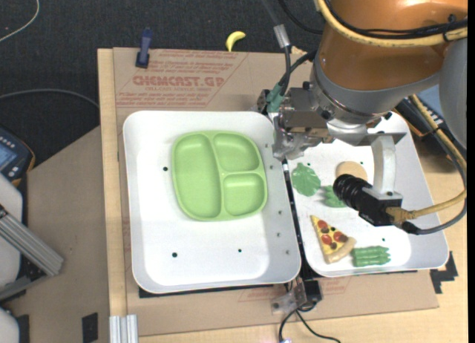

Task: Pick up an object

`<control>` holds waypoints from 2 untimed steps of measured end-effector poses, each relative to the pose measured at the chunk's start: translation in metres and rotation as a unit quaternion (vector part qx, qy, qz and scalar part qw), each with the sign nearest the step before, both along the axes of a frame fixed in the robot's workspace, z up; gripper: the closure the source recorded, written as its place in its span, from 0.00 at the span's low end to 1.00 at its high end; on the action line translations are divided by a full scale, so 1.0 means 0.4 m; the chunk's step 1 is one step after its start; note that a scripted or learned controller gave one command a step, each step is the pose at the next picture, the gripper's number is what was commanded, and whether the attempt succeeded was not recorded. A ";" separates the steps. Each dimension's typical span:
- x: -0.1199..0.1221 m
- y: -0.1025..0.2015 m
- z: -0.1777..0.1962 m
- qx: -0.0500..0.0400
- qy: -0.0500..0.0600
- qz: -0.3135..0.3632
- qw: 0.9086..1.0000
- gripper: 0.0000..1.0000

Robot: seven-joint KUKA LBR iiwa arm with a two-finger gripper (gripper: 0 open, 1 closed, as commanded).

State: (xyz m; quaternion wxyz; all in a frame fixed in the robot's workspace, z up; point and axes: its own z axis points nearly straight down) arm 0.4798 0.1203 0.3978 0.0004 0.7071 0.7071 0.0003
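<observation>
**Claw low at the far inner corner of the right-hand bin, small toys lying loose nearby**

Two white bins sit side by side on a brown cardboard sheet point(185, 82) that covers the table. The bin on the view's left point(148, 245) holds a pale green divided plate point(219, 174), lying flat in its far half with three compartments facing up.

The bin on the view's right point(434, 249) carries the small things that could be picked. A green leaf point(304, 180) lies close to the wall shared with the other bin. A tan round piece point(347, 170) lies just beyond it, toward the table's right edge. A second green piece point(332, 199) is partly hidden, so its shape cannot be told. Toward the near edge lies a pizza slice point(332, 237), with its point aimed at the far edge. A bundle of green beans point(369, 256) lies just beside its crust.

The arm point(386, 30) reaches in over the table's far right corner. The claw point(283, 148) hangs at the far inner corner of the right-hand bin, right at the shared wall. It is near the leaf, on the leaf's far side. The arm's own bulk covers the tip, so I cannot tell whether the claw is released, clenched or grasping anything.

A blue clip point(143, 48) sits on the cardboard's far edge. A small yellow curved thing point(235, 38) lies on the dark floor just past that edge.
</observation>
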 end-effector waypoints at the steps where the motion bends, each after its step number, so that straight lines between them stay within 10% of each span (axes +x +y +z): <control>1: -0.003 0.155 -0.102 0.000 0.003 0.002 1.000 1.00; 2: 0.001 -0.037 0.011 0.000 -0.003 -0.004 1.000 1.00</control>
